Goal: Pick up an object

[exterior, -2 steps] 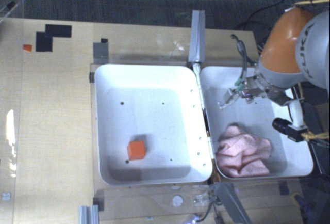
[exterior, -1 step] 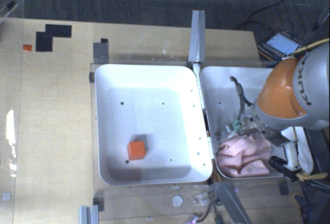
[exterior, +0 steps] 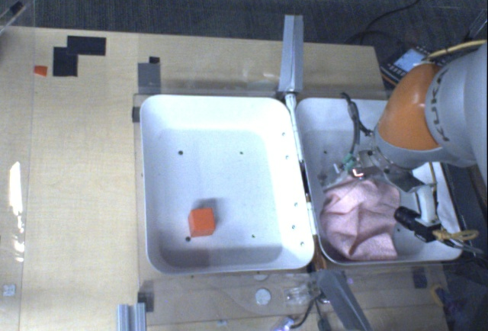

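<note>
1. Bench [exterior: 76, 192]: carries two shallow white bins side by side, left bin [exterior: 164, 192] and right bin [exterior: 324, 131].
2. Orange block [exterior: 202, 222]: sits alone on the left bin's floor, near the front edge, well apart from the arm. Untouched.
3. Pink cloth [exterior: 360, 219]: bunched heap in the right bin, front half, filling most of the floor there.
4. Arm [exterior: 438, 112]: grey w/ orange band, reaches in from the right and hangs over the right bin.
5. Gripper [exterior: 357, 166]: low over the cloth's upper-left edge, at or just above the fabric. Contact can't be judged. Opening can't be told from this angle; nothing seen lifted by it.
6. Progress (judgement): approach to the cloth looks done; no pick yet. Cloth lies flat in the bin. Left to do: close on the fabric, lift clear.
</note>
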Robot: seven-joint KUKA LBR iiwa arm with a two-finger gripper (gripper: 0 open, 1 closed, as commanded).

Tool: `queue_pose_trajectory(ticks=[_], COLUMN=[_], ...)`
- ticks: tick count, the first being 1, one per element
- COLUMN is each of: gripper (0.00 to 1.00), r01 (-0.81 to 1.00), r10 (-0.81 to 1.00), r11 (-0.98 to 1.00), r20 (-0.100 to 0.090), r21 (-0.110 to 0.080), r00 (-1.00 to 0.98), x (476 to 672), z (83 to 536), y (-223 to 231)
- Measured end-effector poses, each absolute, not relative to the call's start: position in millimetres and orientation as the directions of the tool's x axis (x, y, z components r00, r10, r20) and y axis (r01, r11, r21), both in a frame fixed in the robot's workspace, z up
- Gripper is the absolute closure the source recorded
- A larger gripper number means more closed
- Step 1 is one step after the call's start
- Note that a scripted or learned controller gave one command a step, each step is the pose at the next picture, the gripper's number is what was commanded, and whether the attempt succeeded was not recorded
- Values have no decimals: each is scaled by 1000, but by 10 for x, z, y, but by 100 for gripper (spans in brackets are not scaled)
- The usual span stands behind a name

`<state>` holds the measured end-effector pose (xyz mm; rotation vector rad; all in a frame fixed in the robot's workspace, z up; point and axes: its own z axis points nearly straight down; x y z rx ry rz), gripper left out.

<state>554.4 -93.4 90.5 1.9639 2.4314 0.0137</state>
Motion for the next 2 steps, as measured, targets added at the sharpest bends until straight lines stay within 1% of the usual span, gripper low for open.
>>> queue_pose_trajectory(ticks=[1, 2], gripper=[0, 0], r01=[998, 989], r10=[998, 989], r11=[65, 149], r20=[-3, -5], r21=[13, 16], r00=[-65, -149], x=[6134, 5353], z=[891, 907], y=[-957, -966])
